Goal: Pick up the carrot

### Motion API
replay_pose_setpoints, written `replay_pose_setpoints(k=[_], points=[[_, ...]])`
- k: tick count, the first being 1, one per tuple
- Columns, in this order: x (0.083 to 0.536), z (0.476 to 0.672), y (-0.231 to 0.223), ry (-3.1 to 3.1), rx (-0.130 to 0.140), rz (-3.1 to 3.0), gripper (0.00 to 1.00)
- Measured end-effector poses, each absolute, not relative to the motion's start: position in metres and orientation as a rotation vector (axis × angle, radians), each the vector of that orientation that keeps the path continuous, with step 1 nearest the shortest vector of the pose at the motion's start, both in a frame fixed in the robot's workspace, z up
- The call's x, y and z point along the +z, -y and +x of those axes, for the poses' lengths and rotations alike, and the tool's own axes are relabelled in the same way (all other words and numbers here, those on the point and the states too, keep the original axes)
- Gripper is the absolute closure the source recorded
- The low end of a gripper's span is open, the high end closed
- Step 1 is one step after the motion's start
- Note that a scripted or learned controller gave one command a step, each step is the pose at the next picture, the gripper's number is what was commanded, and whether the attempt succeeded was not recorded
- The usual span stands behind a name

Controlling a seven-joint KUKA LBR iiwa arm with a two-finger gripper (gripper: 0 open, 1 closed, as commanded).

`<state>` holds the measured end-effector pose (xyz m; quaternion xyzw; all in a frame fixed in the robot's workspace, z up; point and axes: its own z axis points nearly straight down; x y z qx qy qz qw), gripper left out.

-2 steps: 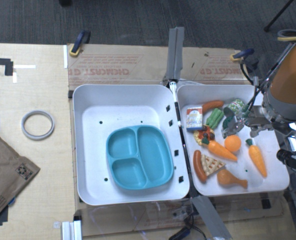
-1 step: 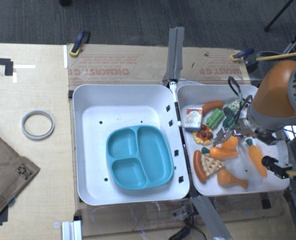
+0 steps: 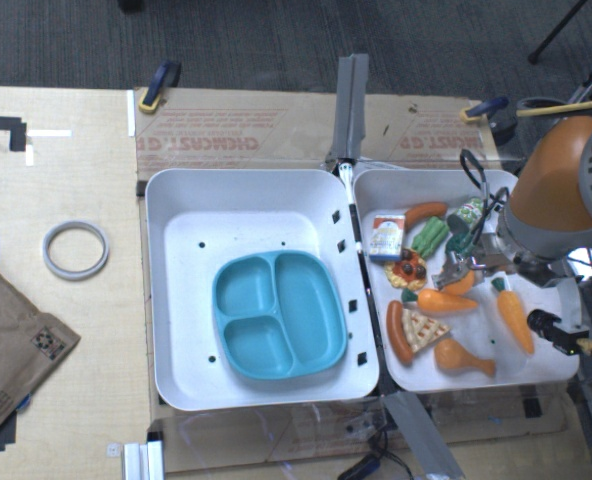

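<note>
1. Two shallow white bins sit side by side on the desk [image 3: 56, 168]. The left bin [image 3: 166, 268] holds a blue divided plate [image 3: 279, 313] with three compartments, lying near the bin's middle.
2. The right bin [image 3: 376, 183] holds a crowd of toy foods. Noted: a red sausage [image 3: 423, 212] near the far wall, a green vegetable [image 3: 430, 236] just beside it, a small white carton [image 3: 386, 238] toward the left wall, a second sausage [image 3: 396, 332] near the front left, a pizza slice [image 3: 423, 328] touching that sausage, and a chicken drumstick [image 3: 461, 357] at the front.
3. Carrot [image 3: 515, 320]: lies flat in the right part of the right bin, tip pointing toward the front, green stub toward the back. A second orange tapered piece [image 3: 446, 301] lies across the bin's middle, well apart from it.
4. The arm [image 3: 561, 183] enters from the right, its orange band above the wrist. The gripper [image 3: 463, 266] is lowered into the right bin, over the cluster between the green vegetable and the orange tapered piece, to the left of the carrot and not touching it.
5. Fingers: dark and set against clutter; I cannot tell whether they stand apart or together, nor whether anything lies between them.
6. Desk outside the bins: a tape ring [image 3: 76, 249] at left, a brown cardboard box [image 3: 11, 353] at the lower left corner.
</note>
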<state>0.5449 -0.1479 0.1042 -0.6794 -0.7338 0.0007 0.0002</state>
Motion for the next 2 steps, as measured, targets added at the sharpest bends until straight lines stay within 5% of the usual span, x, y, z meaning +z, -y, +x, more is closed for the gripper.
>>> replay_pose_setpoints(k=[1,2], points=[[0.191,0.567,0.062,2.051,0.004,-2.379,1.00],[0.196,0.636,0.075,2.600,0.002,-1.767,1.00]])
